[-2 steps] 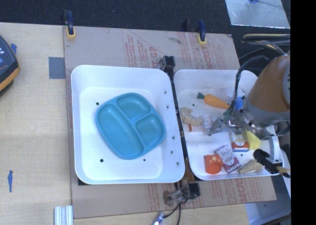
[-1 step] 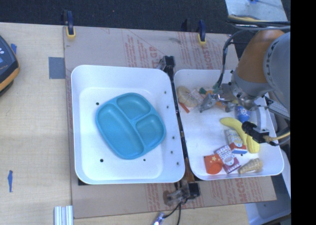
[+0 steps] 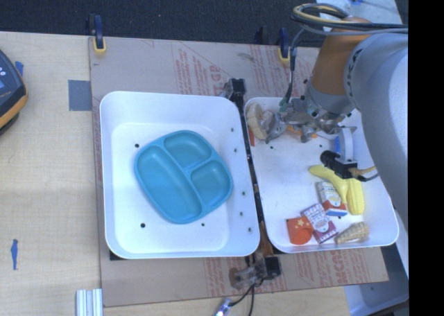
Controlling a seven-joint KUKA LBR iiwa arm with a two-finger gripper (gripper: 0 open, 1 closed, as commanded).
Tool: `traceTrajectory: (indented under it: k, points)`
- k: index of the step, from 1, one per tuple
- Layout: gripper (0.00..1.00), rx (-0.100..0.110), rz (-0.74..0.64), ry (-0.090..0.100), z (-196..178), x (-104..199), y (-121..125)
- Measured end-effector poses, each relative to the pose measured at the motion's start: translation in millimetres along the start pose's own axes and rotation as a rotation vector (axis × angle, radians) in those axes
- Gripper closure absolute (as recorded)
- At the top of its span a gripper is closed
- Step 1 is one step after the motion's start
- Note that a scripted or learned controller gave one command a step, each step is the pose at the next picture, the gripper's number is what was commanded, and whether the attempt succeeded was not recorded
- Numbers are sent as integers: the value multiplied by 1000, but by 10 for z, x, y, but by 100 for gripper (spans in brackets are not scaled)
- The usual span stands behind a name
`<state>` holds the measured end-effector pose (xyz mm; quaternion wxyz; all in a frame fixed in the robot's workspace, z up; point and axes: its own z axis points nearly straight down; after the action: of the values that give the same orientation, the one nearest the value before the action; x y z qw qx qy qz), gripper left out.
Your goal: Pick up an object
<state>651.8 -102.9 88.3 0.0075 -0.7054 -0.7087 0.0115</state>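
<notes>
Yellow and smooth, the banana (image 3: 340,184) lies curved in the right bin (image 3: 286,190), near its right rim, above crinkly snack packets (image 3: 318,223). Bare white floor lies to its left. The gripper (image 3: 300,124) hangs by the far rim; its opening cannot be told. A blue divided plate (image 3: 182,176) sits in the left bin (image 3: 118,169).

The arm (image 3: 378,79) is bulky and grey, with an orange band (image 3: 334,65) and a looped cable (image 3: 316,11) above.
</notes>
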Motion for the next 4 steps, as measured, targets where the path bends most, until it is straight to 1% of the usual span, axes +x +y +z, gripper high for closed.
traceTrajectory:
  k: [1,2,3,4]
  points:
    - [0,-2,1,4,9,-37,4]
    - [0,-3,4,-4,1,8,1]
    - [0,-16,1,6,0,-147,32]
    - [0,-25,2,4,-1505,-542,-1065]
